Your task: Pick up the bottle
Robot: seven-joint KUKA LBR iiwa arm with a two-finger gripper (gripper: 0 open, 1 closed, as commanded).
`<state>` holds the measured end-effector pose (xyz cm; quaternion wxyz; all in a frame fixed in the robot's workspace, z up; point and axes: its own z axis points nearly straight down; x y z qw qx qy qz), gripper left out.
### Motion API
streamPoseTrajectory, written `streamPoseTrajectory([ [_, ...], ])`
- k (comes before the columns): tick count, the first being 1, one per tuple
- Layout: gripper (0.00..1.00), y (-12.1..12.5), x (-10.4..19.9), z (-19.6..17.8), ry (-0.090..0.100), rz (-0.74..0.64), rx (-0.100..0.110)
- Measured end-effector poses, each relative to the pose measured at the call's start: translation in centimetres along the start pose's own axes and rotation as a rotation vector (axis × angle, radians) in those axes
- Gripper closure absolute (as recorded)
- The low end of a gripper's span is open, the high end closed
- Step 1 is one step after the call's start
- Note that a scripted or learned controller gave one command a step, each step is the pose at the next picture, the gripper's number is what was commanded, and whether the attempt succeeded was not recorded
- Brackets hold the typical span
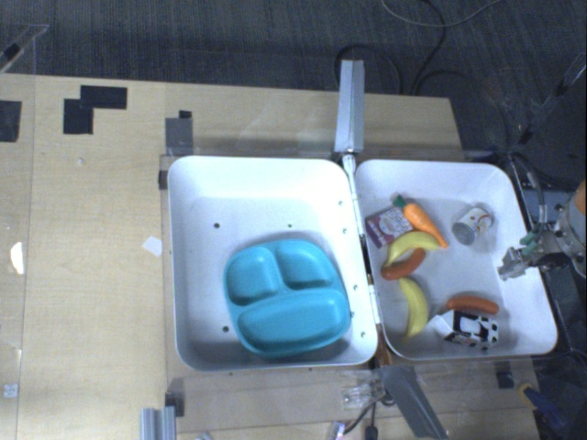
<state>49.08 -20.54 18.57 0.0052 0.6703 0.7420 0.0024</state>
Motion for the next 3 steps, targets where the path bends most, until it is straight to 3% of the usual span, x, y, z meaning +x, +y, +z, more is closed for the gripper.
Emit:
streamPoseTrajectory([
  [1,1.00,-0.1,-0.1,-12.4,0.000,0.052,0.003],
  [2,1.00,-0.1,-0.1,-17.6,0.000,0.410,0.005],
  [3,1.00,9.0,-0.3,-24.9,0.000,0.531,0.006],
])
